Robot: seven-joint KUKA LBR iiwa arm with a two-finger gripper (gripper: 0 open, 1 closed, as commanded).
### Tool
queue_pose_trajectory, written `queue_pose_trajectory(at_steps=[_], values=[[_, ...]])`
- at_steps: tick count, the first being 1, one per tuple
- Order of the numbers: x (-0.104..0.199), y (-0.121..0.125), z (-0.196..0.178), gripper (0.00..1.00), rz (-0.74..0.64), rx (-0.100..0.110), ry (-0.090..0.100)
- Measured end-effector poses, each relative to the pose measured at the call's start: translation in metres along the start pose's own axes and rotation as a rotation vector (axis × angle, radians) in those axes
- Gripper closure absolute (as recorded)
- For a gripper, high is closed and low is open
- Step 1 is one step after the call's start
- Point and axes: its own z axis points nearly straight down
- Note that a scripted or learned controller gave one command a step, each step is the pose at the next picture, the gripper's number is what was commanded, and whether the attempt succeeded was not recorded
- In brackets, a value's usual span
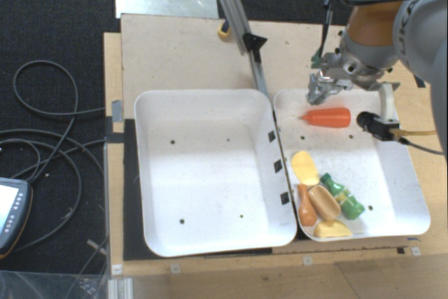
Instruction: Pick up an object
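Orange plastic toy carrot (327,117) lies alone at the far end of the right white bin (402,171), just beside the gripper (321,91), whose state I cannot tell. It looks light, stiff and slick; grasping across its thick middle seems safest.

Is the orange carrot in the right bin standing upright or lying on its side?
Lying on its side. The orange carrot rests flat on the right bin floor, long axis horizontal, just below the tool.

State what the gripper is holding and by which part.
Nothing seen held: the gripper hangs just above the orange carrot in the right bin, with no object between its fingers.
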Motion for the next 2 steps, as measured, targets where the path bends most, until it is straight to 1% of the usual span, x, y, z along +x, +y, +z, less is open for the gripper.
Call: queue_pose_trajectory(at_steps=[1,2], values=[[0.052,0.008,-0.011,1.00,0.000,-0.001,0.001],[0.115,0.009,-0.012,1.00,-0.001,0.000,0.001]])
